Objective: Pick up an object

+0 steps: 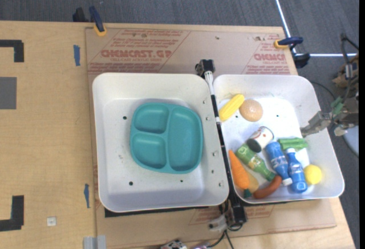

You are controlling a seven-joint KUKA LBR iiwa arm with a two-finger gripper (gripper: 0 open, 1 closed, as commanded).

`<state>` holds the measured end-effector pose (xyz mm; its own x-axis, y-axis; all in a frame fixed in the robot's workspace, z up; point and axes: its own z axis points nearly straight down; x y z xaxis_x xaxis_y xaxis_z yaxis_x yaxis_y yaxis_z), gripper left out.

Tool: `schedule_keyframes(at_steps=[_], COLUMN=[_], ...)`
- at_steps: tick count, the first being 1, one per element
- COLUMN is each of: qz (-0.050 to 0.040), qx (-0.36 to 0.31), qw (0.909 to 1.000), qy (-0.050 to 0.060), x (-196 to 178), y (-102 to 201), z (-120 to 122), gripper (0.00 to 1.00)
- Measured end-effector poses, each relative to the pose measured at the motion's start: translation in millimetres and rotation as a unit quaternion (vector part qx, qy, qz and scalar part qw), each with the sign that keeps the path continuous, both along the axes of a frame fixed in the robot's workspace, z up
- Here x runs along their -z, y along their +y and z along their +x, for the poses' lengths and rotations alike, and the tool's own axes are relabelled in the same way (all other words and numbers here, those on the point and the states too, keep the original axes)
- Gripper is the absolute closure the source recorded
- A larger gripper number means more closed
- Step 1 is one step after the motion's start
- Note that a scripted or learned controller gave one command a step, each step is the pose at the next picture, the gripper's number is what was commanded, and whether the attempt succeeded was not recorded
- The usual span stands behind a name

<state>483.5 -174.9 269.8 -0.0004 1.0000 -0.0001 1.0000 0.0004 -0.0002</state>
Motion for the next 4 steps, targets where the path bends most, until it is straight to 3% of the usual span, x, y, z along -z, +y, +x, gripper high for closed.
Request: schedule_keyframes(at_steps=[1,2,3,4], qz=[0.0005,-0.0001,-0.0017,-0.0001], qx=[0.031,-0.071,-0.071,0.058], qw=[0.9995,0.9974,0.9975,0.9983], qy=[0.001,-0.001,-0.004,0.0], x=[104,183,172,31], y=[22,71,70,78], z=[71,80,82,1], gripper=[0.0,0.0,1.0,1.0])
